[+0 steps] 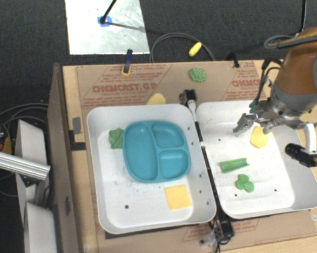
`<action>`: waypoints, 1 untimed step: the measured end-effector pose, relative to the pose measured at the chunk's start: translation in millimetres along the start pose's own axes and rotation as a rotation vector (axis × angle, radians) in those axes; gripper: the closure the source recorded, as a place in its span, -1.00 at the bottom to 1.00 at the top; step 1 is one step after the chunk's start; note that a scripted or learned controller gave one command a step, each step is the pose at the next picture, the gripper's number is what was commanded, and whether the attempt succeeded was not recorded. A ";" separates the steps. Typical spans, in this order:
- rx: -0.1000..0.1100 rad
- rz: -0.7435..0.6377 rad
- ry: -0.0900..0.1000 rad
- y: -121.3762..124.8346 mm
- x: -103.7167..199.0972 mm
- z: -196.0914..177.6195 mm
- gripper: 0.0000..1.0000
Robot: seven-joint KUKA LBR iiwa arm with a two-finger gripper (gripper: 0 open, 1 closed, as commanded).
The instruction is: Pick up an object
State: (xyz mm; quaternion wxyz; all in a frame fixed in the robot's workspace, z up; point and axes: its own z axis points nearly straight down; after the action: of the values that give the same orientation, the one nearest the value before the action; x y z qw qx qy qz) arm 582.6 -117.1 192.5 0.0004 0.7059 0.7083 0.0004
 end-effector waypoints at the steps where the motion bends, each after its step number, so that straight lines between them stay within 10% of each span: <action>1: 0.000 0.006 0.004 -62.6 9.6 110.6 -1.00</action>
State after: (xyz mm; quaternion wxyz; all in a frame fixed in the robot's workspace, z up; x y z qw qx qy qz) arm 520.2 -107.8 81.8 -0.0010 0.7080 0.7062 0.0017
